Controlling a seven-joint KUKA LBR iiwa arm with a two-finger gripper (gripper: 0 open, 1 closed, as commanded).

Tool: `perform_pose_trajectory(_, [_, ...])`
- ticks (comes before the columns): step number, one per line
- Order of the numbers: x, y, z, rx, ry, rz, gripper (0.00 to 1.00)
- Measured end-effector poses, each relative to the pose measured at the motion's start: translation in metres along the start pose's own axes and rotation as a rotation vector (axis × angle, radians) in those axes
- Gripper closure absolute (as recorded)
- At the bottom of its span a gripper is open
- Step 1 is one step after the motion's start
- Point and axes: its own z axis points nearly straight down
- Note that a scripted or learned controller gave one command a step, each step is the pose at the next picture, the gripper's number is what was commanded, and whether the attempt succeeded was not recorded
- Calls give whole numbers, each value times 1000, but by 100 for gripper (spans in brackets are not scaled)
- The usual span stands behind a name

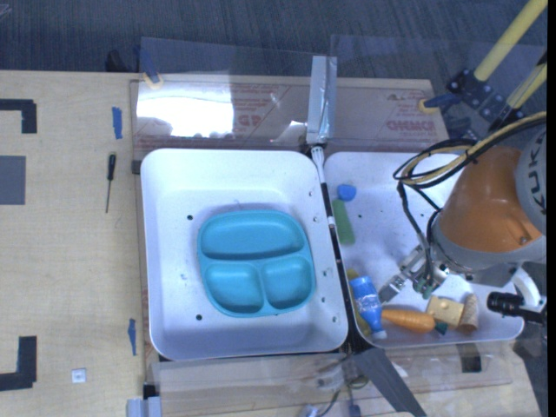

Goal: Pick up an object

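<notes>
My gripper (419, 274) hangs low in the right bin (382, 189), under the orange band of the arm (486, 207). Just below it lie an orange carrot-shaped piece (408, 321) and a tan block-like object (453, 311) by the bin's front wall. A blue bottle with a yellow end (367, 302) lies to the gripper's lower left, beside the divider. Farther back sit a green stick (345, 224) and a small blue cap (346, 193). Nothing is seen lifted off the bin floor.
The left bin (165, 233) holds a blue three-compartment plate (255, 261). A clear plastic wall (261, 111) stands behind both bins. Black and yellow cables (426, 168) loop off the arm above the right bin's back.
</notes>
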Motion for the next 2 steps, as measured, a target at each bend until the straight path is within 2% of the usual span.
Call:
perform_pose_trajectory(1, [-21,29,1,4,4,237,0])
perform_pose_trajectory(2, [-24,27,1,1,3,515,0])
